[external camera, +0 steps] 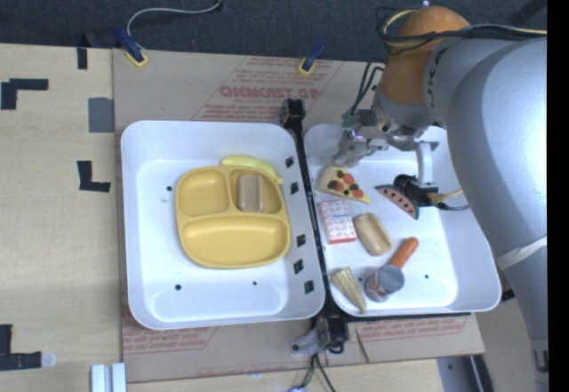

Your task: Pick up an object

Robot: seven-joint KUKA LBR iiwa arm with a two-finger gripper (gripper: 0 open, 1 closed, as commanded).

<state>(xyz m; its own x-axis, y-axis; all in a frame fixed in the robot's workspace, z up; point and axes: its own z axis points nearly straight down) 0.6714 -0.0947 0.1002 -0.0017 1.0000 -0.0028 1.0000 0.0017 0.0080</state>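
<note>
Glossy yellow plastic tray [233, 230], smooth white plastic bins [142, 204], matt cardboard [222, 88]

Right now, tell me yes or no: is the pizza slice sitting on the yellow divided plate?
No, the pizza slice lies in the right bin, while the yellow divided plate sits in the left bin.

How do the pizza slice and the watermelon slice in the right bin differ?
The pizza slice is yellow with dark toppings; the watermelon slice is red with a dark rind. The pizza slice lies near the bin's left wall, just below the gripper; the watermelon slice lies further right, toward the arm. The pizza slice is a broad wedge; the watermelon slice is thinner and curved. Both lie flat in the right bin.
</note>
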